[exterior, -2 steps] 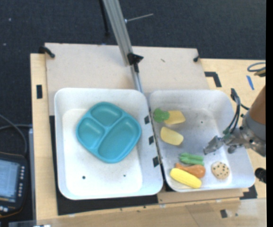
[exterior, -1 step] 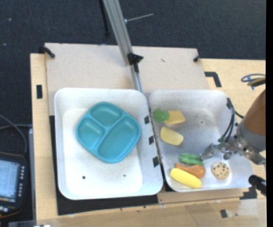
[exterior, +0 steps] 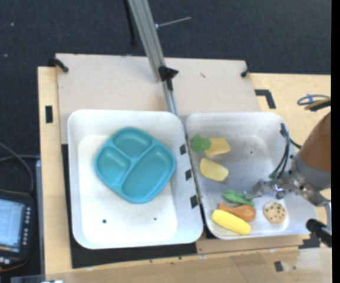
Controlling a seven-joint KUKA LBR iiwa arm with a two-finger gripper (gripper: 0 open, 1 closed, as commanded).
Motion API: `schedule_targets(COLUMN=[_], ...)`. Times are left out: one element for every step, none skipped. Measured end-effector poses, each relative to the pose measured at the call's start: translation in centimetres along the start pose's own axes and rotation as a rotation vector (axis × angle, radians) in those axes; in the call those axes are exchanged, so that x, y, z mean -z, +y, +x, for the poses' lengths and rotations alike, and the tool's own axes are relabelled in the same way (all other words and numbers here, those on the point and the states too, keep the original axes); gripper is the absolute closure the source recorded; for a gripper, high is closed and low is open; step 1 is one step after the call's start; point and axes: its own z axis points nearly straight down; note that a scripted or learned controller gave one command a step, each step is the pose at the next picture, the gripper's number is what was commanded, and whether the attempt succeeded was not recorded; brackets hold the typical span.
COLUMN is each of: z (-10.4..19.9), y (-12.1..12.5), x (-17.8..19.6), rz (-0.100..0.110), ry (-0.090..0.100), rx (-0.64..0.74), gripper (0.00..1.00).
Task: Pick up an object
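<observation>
The pincer [exterior: 268, 187] is hovering low over the right bin [exterior: 240, 122], beside a round cookie [exterior: 274, 212]; its state cannot be told. Just left, a green piece [exterior: 235, 197], an orange carrot [exterior: 239, 210] and a yellow corn cob [exterior: 231, 221] are lying bunched together. The left bin [exterior: 81, 229] is carrying a teal divided plate [exterior: 135, 164].

Arm [exterior: 318, 152] enters from right, wrist bent low; end effector [exterior: 270, 188] points left.

Even bright light, soft img, faint shadows.
</observation>
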Motion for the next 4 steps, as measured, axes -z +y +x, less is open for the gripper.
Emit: schedule_targets(z=[-0.2,0.0,-0.2,-0.4], y=[0.2,1.4,0.7,0.9], x=[1.2,6.8,12.7,18.2], rz=[-0.007,-0.001,-0.001,-0.002], ry=[-0.002,-0.002,-0.002,-0.002], rx=[-0.002,0.006,0.006,0.006], gripper=[1.0,1.0,1.0,1.0])
